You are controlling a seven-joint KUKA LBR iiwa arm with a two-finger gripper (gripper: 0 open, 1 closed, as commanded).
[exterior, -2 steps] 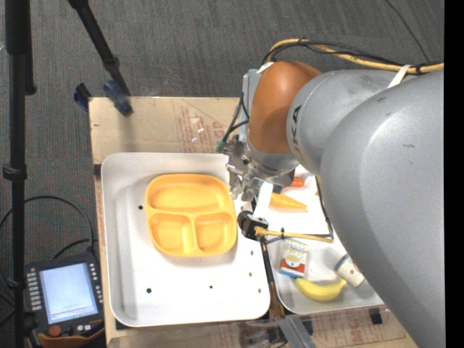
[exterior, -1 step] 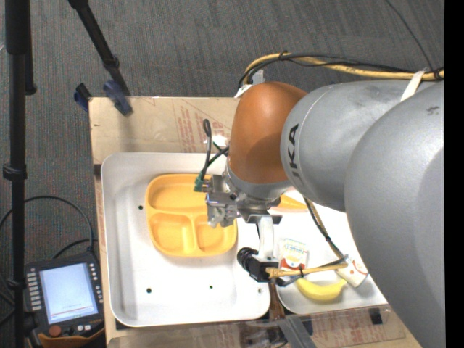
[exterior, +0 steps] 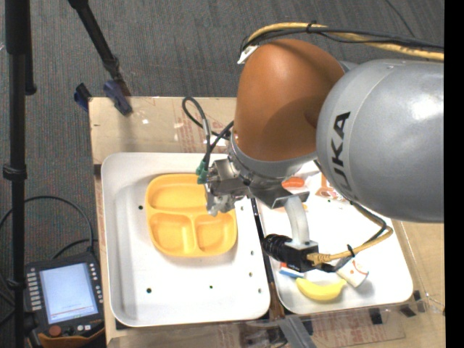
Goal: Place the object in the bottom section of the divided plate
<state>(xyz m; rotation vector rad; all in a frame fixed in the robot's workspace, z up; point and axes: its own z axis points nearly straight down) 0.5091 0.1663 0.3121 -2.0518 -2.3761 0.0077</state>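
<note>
We take the task's object to be one of the items lying in the right bin (exterior: 395,267), though we cannot tell which: a yellow banana-shaped piece (exterior: 321,289) rests near the bin's near edge, a small white piece with an orange mark (exterior: 354,272) sits just to its right, and an orange item (exterior: 293,183) peeks out at the far side, partly hidden under the arm. None of them sits on the plate yet, so the placing looks not yet done.

The yellow divided plate (exterior: 190,214) lies flat in the left bin (exterior: 127,267), toward its far right part, with one long section on the far side and two smaller ones on the near side. That open, upright lie suits dropping something in from above.

The gripper (exterior: 220,203) hangs over the plate's right edge, close to the near-right section. We see nothing between its fingers, and we cannot tell whether they are apart or together, since the wrist masks them. The grey arm (exterior: 384,143) reaches in from the right, covering much of the right bin.
</note>
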